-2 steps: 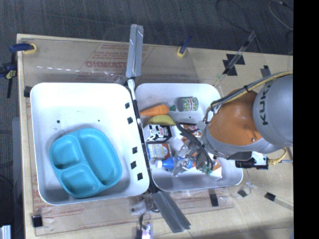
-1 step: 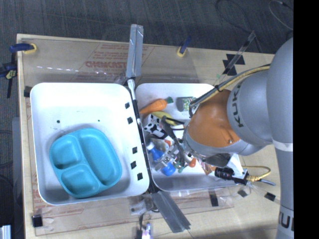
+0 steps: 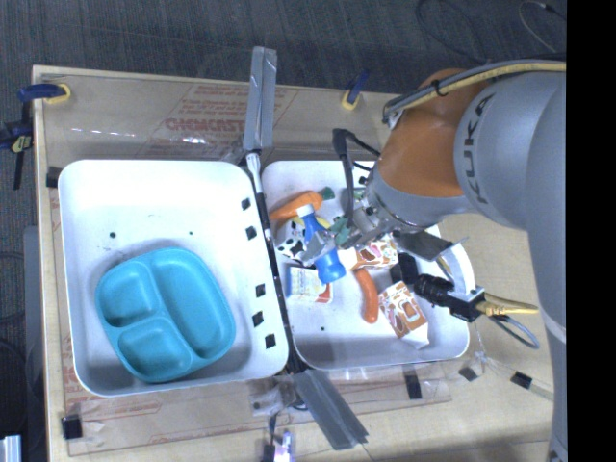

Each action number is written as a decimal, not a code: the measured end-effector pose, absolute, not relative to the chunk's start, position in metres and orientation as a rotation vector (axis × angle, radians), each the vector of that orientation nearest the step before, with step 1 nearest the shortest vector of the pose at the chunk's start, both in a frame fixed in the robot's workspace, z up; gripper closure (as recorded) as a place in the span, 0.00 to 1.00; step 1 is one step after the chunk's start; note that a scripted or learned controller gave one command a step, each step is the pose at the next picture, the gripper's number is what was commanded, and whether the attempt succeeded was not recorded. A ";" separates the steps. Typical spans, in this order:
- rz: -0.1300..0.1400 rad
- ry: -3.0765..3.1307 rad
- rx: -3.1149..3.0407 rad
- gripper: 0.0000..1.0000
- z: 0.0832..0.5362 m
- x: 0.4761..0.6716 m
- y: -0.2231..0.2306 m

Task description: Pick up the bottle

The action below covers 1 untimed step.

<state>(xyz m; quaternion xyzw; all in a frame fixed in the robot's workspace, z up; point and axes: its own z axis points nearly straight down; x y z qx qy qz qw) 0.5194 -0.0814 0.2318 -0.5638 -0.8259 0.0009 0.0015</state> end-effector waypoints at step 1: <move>0.006 -2.634 -1.700 1.00 0.192 0.530 -0.063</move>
